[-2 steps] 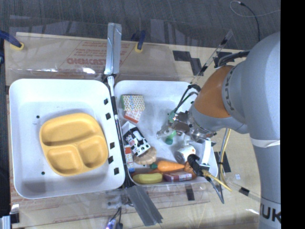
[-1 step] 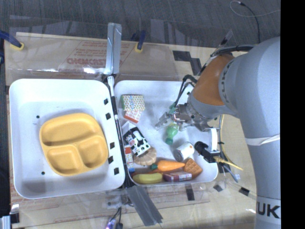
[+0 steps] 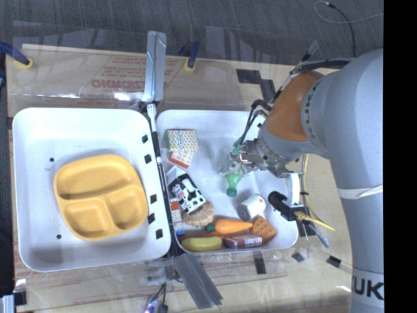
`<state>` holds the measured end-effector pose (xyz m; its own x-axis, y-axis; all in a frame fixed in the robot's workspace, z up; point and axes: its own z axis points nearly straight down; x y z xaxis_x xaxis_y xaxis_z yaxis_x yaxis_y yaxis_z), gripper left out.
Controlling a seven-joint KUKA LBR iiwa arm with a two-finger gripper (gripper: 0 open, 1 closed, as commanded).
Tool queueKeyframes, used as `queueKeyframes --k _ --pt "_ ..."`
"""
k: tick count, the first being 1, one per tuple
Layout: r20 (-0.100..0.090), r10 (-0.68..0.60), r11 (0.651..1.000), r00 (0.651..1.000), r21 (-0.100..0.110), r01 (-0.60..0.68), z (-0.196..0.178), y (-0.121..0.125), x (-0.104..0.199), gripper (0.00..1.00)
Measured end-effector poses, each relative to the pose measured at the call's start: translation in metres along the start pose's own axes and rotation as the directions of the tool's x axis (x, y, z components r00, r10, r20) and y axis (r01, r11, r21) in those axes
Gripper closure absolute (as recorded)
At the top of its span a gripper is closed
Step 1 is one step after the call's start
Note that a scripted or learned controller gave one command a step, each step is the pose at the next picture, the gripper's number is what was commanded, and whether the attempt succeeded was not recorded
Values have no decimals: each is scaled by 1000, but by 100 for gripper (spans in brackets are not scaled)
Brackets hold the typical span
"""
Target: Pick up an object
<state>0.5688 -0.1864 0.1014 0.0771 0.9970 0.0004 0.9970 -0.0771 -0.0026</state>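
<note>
Gripper low in right bin — green-capped clear bottle just below-left, long axis toward front wall; grip state can't tell.

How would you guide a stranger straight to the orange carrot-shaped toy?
Start at the right-hand shallow white bin and go to its near edge, where small toys crowd together. The orange carrot-shaped toy lies just above the yellow banana-shaped toy; it alone is bright orange and tapered.

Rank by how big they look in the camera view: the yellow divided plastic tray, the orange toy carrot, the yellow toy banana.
1. Yellow divided plastic tray, by far the largest.
2 and 3. Orange toy carrot and yellow toy banana look alike in size; no clear ranking.
</note>
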Motion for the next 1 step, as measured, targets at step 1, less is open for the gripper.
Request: queueKeyframes --k 1 --pt "-1 -35 999 999 -1 35 -109 -50 76 100"
